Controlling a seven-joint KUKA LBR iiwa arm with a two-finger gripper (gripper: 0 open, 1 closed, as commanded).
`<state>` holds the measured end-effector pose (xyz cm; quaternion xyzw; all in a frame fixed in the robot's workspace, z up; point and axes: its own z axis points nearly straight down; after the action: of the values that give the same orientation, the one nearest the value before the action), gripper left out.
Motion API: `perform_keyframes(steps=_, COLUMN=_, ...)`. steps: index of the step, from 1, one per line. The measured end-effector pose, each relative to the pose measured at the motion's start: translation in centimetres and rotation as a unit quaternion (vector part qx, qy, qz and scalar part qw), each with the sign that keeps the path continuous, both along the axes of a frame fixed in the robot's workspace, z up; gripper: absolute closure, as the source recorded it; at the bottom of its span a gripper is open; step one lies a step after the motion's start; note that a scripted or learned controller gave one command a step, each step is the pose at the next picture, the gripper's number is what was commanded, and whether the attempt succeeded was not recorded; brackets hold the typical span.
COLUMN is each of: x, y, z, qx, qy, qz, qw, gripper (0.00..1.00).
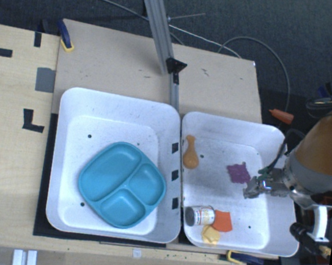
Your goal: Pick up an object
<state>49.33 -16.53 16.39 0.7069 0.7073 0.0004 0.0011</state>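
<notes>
Purple scrap [238, 172], seemingly limp, light cloth-like material, lay flat mid-floor in the right bin [273, 135] just left of the gripper [251, 191], whose finger state could not be told; likeliest hold judged a pinch at its raised centre.

I see a pale wood bench [2, 154] with black tape marks [29, 119] at left, and a tan board [133, 62] behind the bins. Dark carpet floor [281, 22] up top, with thin cables [253, 46] looping across it. A grey metal pole [160, 26] slants down over the board. Even light.
</notes>
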Motion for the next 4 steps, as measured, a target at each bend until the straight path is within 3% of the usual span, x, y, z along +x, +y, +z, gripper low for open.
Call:
perform_keyframes(steps=1, x=0.1, y=0.5, z=6.2, qx=-0.0002, qy=-0.001, qz=0.001, qw=1.0000, gripper=1.00)
perform_keyframes(steps=2, x=0.2, y=0.6, z=8.6, qx=0.0002, qy=0.000, qz=0.001, qw=1.0000, gripper=1.00)
perform_keyframes(steps=4, x=3.6, y=11.3, z=8.3, qx=0.0015, qy=0.002, qz=0.004, qw=1.0000, gripper=1.00)
